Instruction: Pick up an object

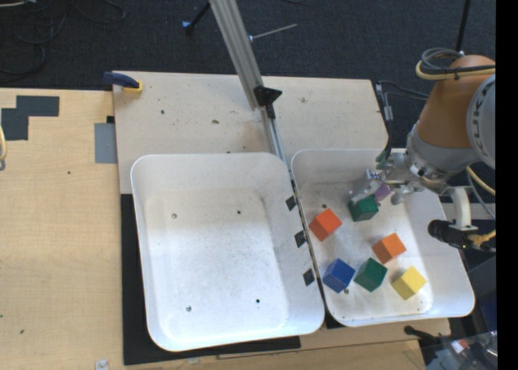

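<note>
Hovering in the right bin (453, 299), our gripper (368, 197) appears clamped on a green cube (363, 209); we judge the lift unfinished.

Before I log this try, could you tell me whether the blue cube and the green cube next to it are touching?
Cannot tell. In the camera view the blue cube and the green cube sit side by side in the right bin, edges meeting or nearly so; no plain gap or contact shows.
</note>
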Action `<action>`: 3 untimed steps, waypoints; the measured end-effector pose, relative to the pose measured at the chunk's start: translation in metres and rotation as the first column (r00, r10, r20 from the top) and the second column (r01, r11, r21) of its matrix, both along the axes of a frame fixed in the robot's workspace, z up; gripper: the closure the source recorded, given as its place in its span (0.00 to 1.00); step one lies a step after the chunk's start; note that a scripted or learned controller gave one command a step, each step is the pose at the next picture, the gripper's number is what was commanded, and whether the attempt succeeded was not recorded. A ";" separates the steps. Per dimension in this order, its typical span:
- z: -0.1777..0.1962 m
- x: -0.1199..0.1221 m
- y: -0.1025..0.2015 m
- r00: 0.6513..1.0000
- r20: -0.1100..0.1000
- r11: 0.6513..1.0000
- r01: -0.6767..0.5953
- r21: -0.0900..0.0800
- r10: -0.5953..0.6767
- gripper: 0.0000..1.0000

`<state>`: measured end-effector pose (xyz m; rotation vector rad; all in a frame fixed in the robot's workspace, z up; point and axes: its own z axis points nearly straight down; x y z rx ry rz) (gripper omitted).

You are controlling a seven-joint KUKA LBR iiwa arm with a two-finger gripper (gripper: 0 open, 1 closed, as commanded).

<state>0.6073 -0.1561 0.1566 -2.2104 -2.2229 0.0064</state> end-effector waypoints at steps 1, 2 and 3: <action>-0.050 -0.008 0.008 1.000 -0.001 1.000 0.005 0.000 -0.005 0.00; -0.066 -0.008 0.009 1.000 0.005 1.000 0.005 -0.002 -0.005 0.00; -0.056 -0.009 0.008 1.000 0.003 1.000 0.010 0.000 -0.010 1.00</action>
